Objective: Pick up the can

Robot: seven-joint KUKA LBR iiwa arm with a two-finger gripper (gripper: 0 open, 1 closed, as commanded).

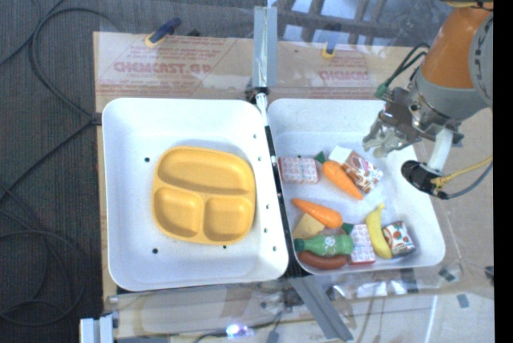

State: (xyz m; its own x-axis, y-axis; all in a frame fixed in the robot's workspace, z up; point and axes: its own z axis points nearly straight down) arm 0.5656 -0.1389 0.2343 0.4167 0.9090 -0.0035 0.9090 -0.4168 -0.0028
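The can [299,169] is short, pink-and-white patterned, lying on its side at the right-hand bin's [417,253] left wall, just beside a carrot's [341,179] green top.

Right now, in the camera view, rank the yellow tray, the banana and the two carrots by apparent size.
1. yellow tray, by far the largest.
2. The two carrots, upper and lower, look about alike, so no ranking between them.
3. banana, slightly smaller, though close to the carrots.

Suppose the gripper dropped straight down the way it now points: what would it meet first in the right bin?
Probably the bin floor, or the small printed packet lying just below the gripper. Depth is hard to judge from this slanted view, so either could come first.
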